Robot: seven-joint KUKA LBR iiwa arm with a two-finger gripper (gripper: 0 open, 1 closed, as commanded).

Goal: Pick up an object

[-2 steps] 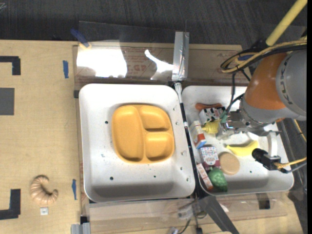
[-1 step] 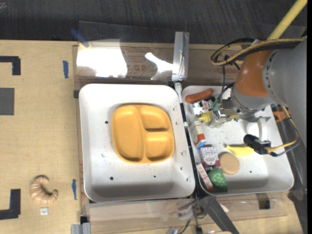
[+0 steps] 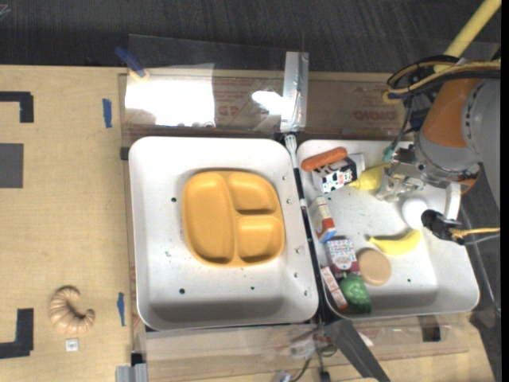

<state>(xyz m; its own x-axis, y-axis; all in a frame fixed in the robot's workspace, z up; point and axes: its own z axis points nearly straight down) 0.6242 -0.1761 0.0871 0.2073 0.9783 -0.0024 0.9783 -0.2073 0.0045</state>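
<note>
Bench, two bins (image 3: 159,293), banana (image 3: 395,243), pincer (image 3: 395,183).

The grey arm (image 3: 457,126) reaches in from the right, end effector (image 3: 400,183) lowered.

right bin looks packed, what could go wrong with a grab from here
1. The toys in the right bin lie close together: the banana touches the round tan piece, so a grab may nudge or catch both.
2. The gripper sits near the bin's far wall by a yellow toy, so it may bump that wall.
</note>
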